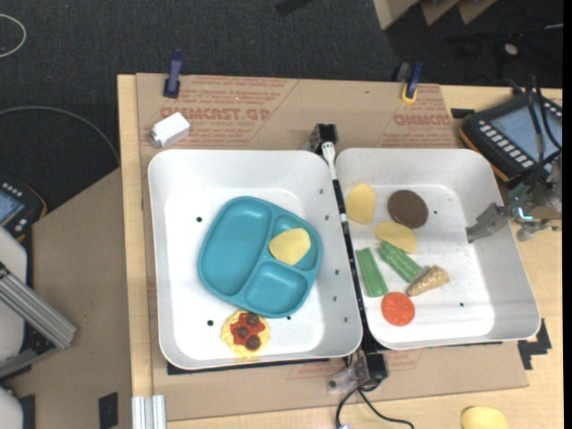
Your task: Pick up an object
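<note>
While the gripper (490,222) (grip state unclear) hovers at right, the brown cookie (407,207) lies leftward.

You see a teal plate (241,253) holding a pale yellow piece (290,246); in the right white bin (509,275), a brown disc (407,207), green sticks (369,271) and a red-orange ball (399,308).

I see both bins (179,320) as smooth white plastic w/ a slight sheen. Blue divided tray (234,248) looks matt plastic. Bench top (268,105) reads as bare brown board, dull, printed. Toy food, e.g. tomato (399,308), looks like smooth plastic.
</note>
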`<state>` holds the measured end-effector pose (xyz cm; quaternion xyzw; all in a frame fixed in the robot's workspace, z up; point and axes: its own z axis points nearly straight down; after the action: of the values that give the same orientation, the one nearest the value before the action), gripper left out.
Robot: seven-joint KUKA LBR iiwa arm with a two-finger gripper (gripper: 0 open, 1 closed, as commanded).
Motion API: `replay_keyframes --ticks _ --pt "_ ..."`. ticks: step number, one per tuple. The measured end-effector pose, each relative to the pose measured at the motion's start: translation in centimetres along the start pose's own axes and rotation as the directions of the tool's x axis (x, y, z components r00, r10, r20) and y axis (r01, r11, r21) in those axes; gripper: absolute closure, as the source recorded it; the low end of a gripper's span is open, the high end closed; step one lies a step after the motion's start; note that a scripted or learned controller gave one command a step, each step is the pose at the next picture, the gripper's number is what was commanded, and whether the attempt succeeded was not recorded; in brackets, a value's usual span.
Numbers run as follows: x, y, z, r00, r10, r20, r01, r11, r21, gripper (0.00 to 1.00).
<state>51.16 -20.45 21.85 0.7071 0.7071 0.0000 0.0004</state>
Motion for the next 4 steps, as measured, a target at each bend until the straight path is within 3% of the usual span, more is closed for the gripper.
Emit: replay_keyframes --ticks 1,2,3,4 --pt "0.0 0.1 -1.1 1.000 -0.001 0.002 0.001 1.000 -0.004 1.00" --pt "-1.8 9.4 6.3 1.000 -0.003 0.000 0.003 1.000 0.000 1.00" --pt "5.0 15.8 9.7 1.000 -0.009 -0.002 0.009 1.000 -0.003 1.00" --pt "4.4 15.6 8.3 1.000 -0.003 0.003 0.003 1.000 -0.006 1.00"
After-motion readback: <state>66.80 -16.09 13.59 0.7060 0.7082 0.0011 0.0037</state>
